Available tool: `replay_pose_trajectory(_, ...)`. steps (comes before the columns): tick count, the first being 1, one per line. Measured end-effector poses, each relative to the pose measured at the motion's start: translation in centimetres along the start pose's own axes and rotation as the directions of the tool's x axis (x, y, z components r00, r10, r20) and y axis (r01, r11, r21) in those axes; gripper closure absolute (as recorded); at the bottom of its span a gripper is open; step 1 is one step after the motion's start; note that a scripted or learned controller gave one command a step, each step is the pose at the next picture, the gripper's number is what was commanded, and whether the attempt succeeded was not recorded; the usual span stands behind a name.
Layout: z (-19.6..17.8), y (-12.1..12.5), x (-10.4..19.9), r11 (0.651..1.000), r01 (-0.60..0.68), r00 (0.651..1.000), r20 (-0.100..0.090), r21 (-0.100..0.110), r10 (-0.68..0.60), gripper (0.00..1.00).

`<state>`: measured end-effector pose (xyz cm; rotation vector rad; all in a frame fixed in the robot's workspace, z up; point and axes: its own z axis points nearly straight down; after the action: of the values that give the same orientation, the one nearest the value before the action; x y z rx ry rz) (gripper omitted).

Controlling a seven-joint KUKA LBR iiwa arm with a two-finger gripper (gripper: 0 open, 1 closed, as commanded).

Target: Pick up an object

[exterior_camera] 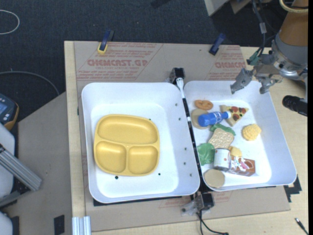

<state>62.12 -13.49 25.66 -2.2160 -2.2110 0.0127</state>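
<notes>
On the counter [73, 131], the left bin [90, 102] carries a yellow divided plate [127, 144]. The right bin [274, 131] holds a heap of toy food: a blue bottle [213, 118] lying with its long axis left-right, a pizza slice [234, 113], a cracker [221, 139], a can [221, 158] and a yellow corn piece [251, 131]. The claw [253, 84] hangs open and empty above the bin's far rim, so the food lies below and nearer the camera. The pizza slice seems nearest; tight neighbours crowd any grasp.
</notes>
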Motion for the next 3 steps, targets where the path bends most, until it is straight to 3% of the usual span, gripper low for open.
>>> replay_pose_trajectory(1, -0.7, 0.2, 0.0, 1.0, 0.002, 1.0, 0.002, -0.013, -0.002, 0.0)
replay_pose_trajectory(3, 10.0, -0.1, -0.1, 1.0, 0.002, 1.0, 0.0, -0.007, -0.002, 0.0)
